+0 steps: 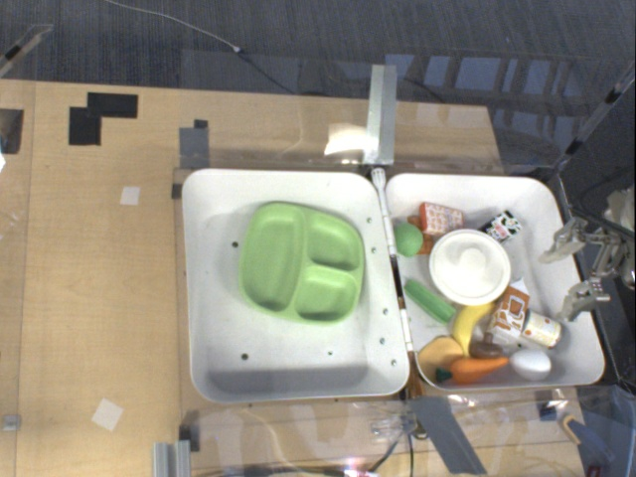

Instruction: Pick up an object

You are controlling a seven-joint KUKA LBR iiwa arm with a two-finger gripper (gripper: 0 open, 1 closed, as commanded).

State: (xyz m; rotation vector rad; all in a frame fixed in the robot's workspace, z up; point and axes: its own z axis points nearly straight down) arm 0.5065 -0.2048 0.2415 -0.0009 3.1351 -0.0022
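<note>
nothing had been lifted yet: the gripper [581,266], its fingers spread and holding nothing, hung at the right bin's [545,192] three o'clock rim, while the white bowl [469,264], banana [467,324] and carrot [479,369] lay inside, every step of the pick remaining.

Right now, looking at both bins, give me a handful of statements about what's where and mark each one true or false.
1. The green divided plate lies in the left bin. True.
2. The white bowl sits in the left bin. False: it is in the right bin.
3. The carrot lies near the right bin's front edge. True.
4. The gripper holds the banana. False: it is at the right bin's right rim, holding nothing.
</note>
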